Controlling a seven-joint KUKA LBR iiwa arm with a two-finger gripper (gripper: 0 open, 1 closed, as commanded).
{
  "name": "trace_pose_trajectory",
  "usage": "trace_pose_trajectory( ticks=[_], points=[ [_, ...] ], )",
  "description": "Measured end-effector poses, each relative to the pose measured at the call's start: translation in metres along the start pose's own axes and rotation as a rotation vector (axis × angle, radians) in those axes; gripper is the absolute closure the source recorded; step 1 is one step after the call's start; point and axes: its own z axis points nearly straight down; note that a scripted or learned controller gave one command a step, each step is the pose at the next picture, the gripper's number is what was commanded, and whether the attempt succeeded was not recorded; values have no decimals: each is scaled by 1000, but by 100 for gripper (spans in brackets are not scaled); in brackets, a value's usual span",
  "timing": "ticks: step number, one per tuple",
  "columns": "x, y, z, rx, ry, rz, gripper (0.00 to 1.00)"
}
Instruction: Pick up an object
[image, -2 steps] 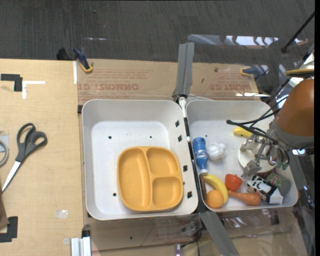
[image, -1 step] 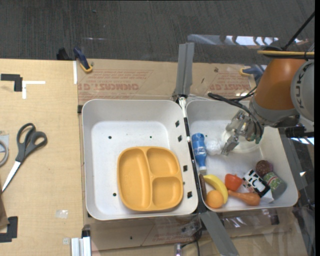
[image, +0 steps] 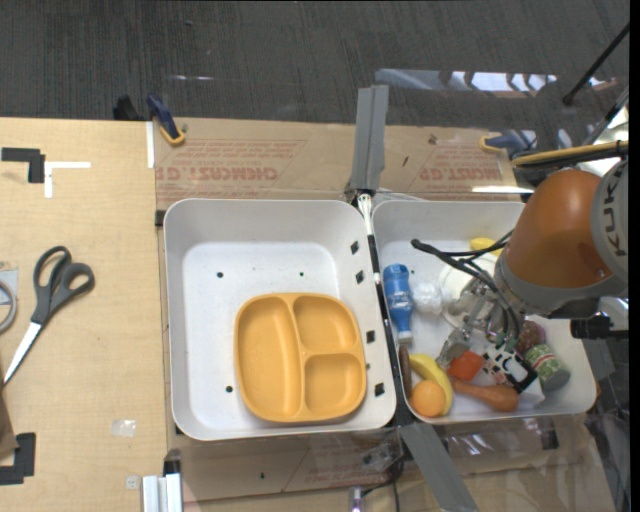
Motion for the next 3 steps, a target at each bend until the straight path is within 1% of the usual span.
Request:
trace_pose_trajectory(
  ticks=[1,2,3],
  points=[
    [-22,-73,-47,2,8,76,0],
    [-99,-71,0,1,-4,126,0],
    [-36,-73,0,-2,-1,299,0]
  ],
)
